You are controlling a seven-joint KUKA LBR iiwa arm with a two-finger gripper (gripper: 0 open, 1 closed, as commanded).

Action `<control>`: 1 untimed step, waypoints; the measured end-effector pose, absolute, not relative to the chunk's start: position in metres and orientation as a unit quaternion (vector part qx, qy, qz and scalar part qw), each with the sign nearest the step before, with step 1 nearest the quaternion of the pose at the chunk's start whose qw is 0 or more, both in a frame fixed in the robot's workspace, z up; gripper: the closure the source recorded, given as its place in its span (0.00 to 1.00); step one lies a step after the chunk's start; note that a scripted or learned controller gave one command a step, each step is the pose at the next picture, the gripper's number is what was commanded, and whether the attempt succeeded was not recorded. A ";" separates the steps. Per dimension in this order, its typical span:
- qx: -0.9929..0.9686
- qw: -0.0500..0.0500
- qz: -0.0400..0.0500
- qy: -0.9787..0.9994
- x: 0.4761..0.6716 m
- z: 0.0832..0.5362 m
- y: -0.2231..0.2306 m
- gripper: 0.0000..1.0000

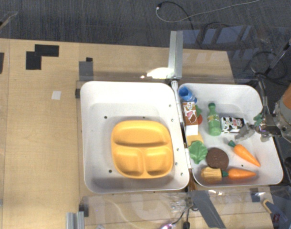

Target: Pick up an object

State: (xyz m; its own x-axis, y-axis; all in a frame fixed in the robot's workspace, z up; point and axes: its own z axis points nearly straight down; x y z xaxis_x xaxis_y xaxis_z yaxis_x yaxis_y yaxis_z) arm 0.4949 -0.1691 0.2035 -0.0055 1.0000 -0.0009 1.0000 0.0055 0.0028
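gripper (244,133) low over the right bin (260,93), reaching in from the right edge; pale metal fingers point left toward the bin's middle. cannot tell how far apart they stand, and nothing shows between them. orange band of the arm (289,109) visible at the right edge.

just beside the fingertips: one black-and-white carton (232,124), lying flat, up-left of the gripper. just below the gripper: one carrot (245,154), tilted, leafy end toward the gripper. near contact, cannot tell whether touching.

rest of the right bin, counted:
- second carrot (240,174), lying along the near wall. two carrots total.
- one green bottle (213,119), left of the carton.
- one brown round disc (216,158), between the two carrots and the leafy piece.
- one green leafy piece (198,151), by the left wall.
- one yellowish corn-like piece (211,175), touching the second carrot's leafy end.
- one blue-capped item (186,94), far left corner.
- one red-and-white carton (190,113), just below the blue one, against the left wall.
- one small yellow block (193,139), below that carton.

left bin (93,128): one yellow divided tray (141,148), three compartments, sitting about centre.

two white bins in all, side by side, touching along the shared middle edge.
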 end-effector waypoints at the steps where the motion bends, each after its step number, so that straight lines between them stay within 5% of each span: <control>1: 0.729 0.003 0.002 0.684 0.494 0.283 -0.183 0.00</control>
